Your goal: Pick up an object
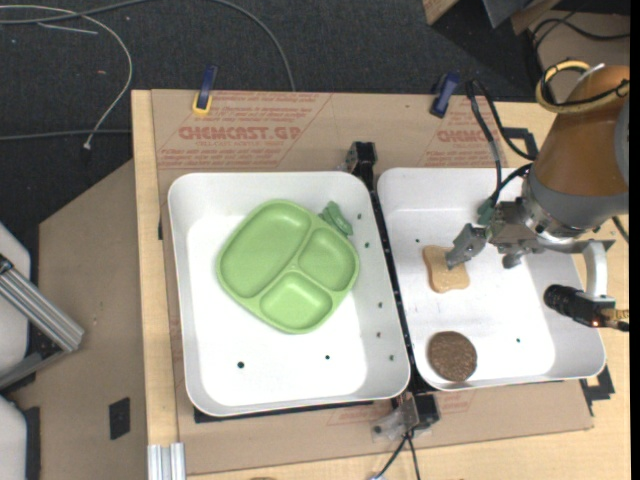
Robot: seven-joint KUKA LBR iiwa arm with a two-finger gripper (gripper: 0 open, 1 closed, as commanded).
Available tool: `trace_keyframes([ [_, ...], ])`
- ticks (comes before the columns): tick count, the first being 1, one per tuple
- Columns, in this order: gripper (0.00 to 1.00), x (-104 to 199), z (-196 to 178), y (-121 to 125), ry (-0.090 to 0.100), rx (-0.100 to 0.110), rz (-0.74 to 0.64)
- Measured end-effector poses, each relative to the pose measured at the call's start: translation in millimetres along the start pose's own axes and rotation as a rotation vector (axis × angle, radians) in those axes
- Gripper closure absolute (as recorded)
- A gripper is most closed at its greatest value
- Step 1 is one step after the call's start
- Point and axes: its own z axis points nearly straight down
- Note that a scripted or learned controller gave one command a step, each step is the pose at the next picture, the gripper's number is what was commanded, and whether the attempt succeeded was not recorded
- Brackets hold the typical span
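Currently the table [150, 268] carries two bins; the right bin [520, 353] holds the targets. Arm [585, 168] enters from the right. Tan biscuit-like piece [447, 271] lies just left of and below the jaws [466, 248], long axis near-to-far. Jaw state: cannot tell. Brown disc [452, 355] sits nearer, well apart.

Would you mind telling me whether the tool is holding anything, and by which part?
Nothing is held. The tool hangs just above the tan biscuit in the right bin.
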Motion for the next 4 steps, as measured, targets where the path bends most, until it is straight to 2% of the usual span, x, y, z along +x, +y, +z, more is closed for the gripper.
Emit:
trace_keyframes([
  [1, 0.0, 0.1, -6.7, 3.0, -0.002, -0.014, -0.003],
  [3, 0.0, -7.8, 104.3, 4.3, -0.001, -0.01, -0.001],
  [4, 1.0, -7.9, 90.3, 5.9, -0.002, -0.016, -0.002],
])
